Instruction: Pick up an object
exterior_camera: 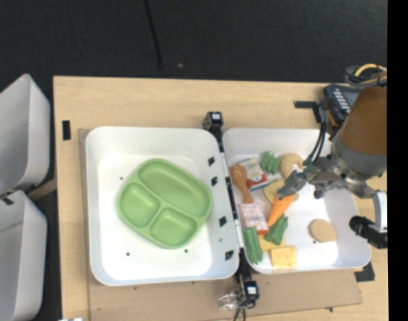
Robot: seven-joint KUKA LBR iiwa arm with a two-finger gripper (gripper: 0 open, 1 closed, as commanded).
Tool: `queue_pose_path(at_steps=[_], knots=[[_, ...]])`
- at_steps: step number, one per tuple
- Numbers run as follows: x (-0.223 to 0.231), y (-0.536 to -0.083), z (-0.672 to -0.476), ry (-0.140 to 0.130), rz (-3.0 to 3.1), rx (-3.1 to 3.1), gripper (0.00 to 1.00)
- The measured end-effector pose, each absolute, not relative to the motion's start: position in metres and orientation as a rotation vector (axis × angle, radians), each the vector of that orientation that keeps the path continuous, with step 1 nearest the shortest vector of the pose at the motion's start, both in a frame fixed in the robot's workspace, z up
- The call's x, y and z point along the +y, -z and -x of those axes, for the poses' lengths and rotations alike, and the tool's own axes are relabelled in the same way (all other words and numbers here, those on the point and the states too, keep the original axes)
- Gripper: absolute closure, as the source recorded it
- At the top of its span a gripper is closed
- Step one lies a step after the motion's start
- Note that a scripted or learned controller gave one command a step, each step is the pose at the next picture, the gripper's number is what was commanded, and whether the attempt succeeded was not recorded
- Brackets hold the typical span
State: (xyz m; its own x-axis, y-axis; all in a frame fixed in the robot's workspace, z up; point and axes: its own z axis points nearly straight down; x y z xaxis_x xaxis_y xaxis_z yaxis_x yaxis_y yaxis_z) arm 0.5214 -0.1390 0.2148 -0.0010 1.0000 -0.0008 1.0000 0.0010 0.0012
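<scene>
A pale wooden bench (157, 99) fills the middle of the frame, set against a dark, almost black floor (190, 25) that runs across the top. At the far left edge stand two white moulded shapes (13, 179), one above the other, partly cut off. Two shallow white bins sit side by side on the bench. The left bin (104, 259) holds a green divided plate (165, 202) with three compartments, lying flat near its centre. The right bin (344, 259) holds a scatter of toy food along its left half: a brown bottle-like piece (239, 179), a small pink-and-white packet (252, 215), an orange carrot (279, 210), a green vegetable (253, 246), a yellow block (282, 256) near the bottom wall, and a round tan cookie (322, 231) lying apart to the right. The grey arm with its orange band (364, 122) enters from the right edge, and the gripper (291, 186) hangs over the upper middle of the right bin, just above the carrot and a yellow piece. Whether it is clasping anything cannot be told.
</scene>
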Motion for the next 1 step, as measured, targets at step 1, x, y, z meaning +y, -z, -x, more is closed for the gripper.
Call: queue_pose_path(at_steps=[1], knots=[[-0.1308, -0.1008, -0.4913, -0.007, -2.221, 2.213, 0.00]])
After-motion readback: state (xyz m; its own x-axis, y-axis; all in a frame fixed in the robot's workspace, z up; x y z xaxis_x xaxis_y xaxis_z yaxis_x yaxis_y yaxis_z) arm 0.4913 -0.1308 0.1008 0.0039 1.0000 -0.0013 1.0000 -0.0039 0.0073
